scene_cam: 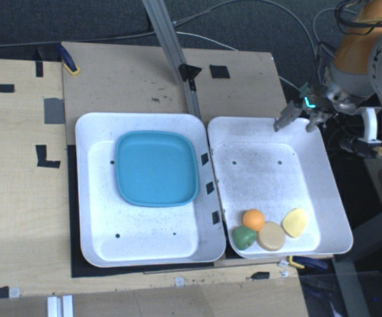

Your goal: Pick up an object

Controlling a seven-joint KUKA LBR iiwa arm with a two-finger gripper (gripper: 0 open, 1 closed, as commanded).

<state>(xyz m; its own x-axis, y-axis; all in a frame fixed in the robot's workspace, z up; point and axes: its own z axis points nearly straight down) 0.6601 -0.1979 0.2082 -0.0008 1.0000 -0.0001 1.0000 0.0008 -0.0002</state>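
Note:
Four small objects cluster in the near corner of the right bin (270,170): an orange ball (253,218), a green piece (243,237), a tan round piece (271,237) and a yellow piece (295,222). My gripper (297,120) hovers over the bin's far right corner, well away from the cluster. Its two fingers are spread apart with nothing between them.
The left bin (92,197) holds a blue square plate (156,168). A grey metal pole (174,45) slants across the bench behind the bins. Cables run over the dark floor at the back right.

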